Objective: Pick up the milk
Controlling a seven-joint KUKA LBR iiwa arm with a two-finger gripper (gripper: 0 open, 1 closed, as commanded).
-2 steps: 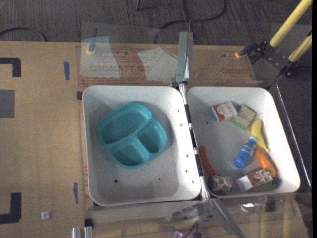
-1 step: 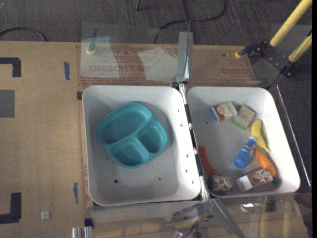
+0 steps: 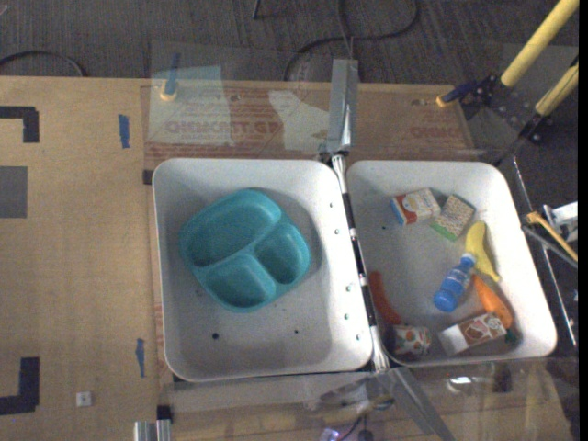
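**A:** What does the overhead view show?

**B:** Two shallow white bins sit side by side on a tan bench [image 3: 73, 246], touching along a central seam. The left bin [image 3: 184, 338] holds a teal plate [image 3: 243, 249] with three compartments, lying flat slightly above and left of the bin's middle.

**A:** And the right bin?

**B:** The right bin [image 3: 524, 246] holds a scatter of small toy groceries. Near its back left is the milk [image 3: 413, 207], a small carton in white, blue and red lying on its side; its label is too small to read. Just beside it on the right, a little apart, lies a pale box [image 3: 454, 216], turned at an angle.

**A:** What else is near the milk?

**B:** Nothing is touching it. Toward the middle right, a banana [image 3: 478, 249] lies along the bin's length. A blue bottle [image 3: 453, 285] is tilted just below it, its cap close to the banana. An orange carrot [image 3: 493, 302] lies just right of the bottle.

**A:** And along the front edge?

**B:** A red pepper [image 3: 384, 299] lies by the left wall. Below it a small can [image 3: 411, 340] sits in the front left corner. A second carton [image 3: 473, 332], red-brown and white, lies on its side just beside the can, under the carrot's tip.

**A:** Anything outside the bins?

**B:** Blue tape [image 3: 123, 130] marks the bench, and two yellow poles [image 3: 548, 28] slant in at the top right.
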